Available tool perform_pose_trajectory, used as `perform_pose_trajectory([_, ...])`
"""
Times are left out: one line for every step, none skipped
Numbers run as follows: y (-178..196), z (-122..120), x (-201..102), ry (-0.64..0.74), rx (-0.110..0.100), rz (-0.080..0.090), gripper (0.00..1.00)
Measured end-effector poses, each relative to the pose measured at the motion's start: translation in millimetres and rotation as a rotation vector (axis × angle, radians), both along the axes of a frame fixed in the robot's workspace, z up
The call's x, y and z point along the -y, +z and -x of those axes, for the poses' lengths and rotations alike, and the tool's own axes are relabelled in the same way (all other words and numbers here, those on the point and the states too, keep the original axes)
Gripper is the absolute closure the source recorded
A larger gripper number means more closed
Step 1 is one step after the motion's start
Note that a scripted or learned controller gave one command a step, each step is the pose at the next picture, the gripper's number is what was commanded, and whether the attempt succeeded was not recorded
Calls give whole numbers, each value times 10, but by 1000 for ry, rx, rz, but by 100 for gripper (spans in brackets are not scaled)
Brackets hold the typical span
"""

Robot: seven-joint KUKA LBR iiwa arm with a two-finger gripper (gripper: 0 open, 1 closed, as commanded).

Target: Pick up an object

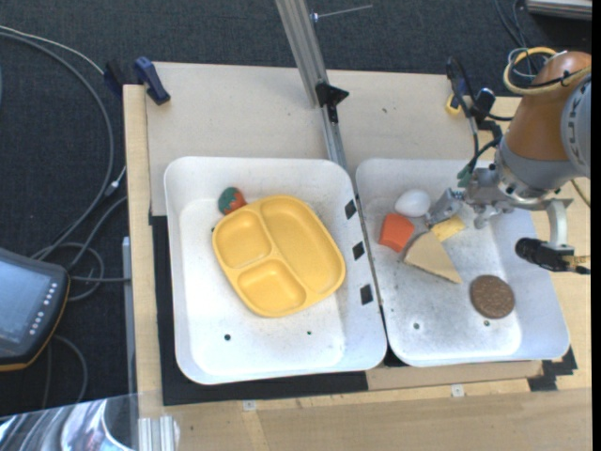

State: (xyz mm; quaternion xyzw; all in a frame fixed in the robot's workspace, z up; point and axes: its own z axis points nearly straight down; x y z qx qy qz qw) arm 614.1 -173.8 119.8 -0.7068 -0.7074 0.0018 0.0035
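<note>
My gripper (pixel 459 211) hangs low over the right bin (pixel 540 332), near its upper middle. Directly beneath it lies a small yellow piece (pixel 449 229), touching or nearly touching the gripper's tip. A tan wedge (pixel 432 257) lies just below that piece. An orange block (pixel 397 232) sits left of the wedge, and a white egg-shaped object (pixel 411 201) lies above the block. A brown round disc (pixel 491 296) rests toward the bin's lower right.
The left bin (pixel 272 350) holds a yellow divided plate (pixel 276 255) with a small green and red object (pixel 230 198) at its upper left corner. A metal pole (pixel 310 54) slants up from between the bins. The arm's orange band (pixel 540 125) is at the right.
</note>
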Motion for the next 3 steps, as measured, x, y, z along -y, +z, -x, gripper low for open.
perform_pose_trajectory([149,-20,-1,0,8,1,100])
perform_pose_trajectory([682,61,-35,0,14,4,100])
perform_pose_trajectory([1178,58,54,0,16,5,100])
